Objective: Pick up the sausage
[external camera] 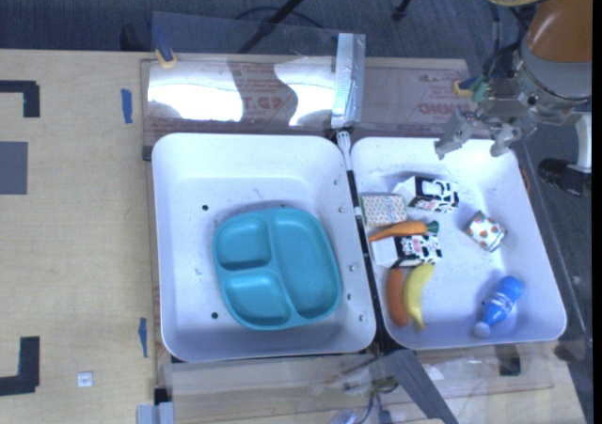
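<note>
On the wooden desk [66, 253] two white bins lie side by side. In the right bin [538, 253], nearest to the camera, a blue bottle [499, 305] lies at about 4 o'clock of the bin, close to the front right corner. At about 7 o'clock, along the left wall, the sausage [397, 296], brown-orange and long, lies beside a yellow banana [416, 293]; the two touch along their sides, the sausage on the side of the bin wall. Just behind them a small black and white cow-pattern piece [418, 247] lies, and an orange carrot [403, 229] with a green end lies across, touching it. Behind the carrot a small speckled box [381, 208] stands near the wall, and a second black and white piece [434, 193] is at about 12 o'clock of the bin. A small white cup with red marks [485, 231] lies apart at 3 o'clock. The left bin [188, 168] holds a blue tray with three compartments [276, 266] in its front half. Farthest, above the back right corner of the right bin, at about 1 o'clock, the end effector [478, 138] hangs with its two fingers spread apart and nothing between them, well apart from the sausage. The grey arm [555, 74] with its orange band goes out to the upper right.
</note>
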Robot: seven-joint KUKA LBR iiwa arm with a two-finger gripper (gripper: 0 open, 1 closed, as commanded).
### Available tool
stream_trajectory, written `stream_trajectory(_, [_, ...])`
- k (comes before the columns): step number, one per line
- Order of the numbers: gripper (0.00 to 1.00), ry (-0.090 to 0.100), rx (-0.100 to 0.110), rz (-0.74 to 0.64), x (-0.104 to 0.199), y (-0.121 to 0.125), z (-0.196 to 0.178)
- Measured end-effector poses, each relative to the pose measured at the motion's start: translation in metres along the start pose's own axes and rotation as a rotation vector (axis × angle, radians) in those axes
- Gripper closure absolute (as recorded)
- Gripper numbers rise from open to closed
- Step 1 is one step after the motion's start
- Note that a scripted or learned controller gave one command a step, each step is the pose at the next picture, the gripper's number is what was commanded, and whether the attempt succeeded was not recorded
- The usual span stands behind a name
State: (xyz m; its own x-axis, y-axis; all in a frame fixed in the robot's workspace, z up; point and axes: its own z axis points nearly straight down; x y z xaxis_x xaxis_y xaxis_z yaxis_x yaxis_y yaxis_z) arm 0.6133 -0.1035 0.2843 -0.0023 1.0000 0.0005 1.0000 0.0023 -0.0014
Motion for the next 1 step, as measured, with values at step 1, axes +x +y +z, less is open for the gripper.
stream_trajectory(1, [0.00, 0.000, 0.001, 0.127, 0.0476, 0.0324, 0.0997])
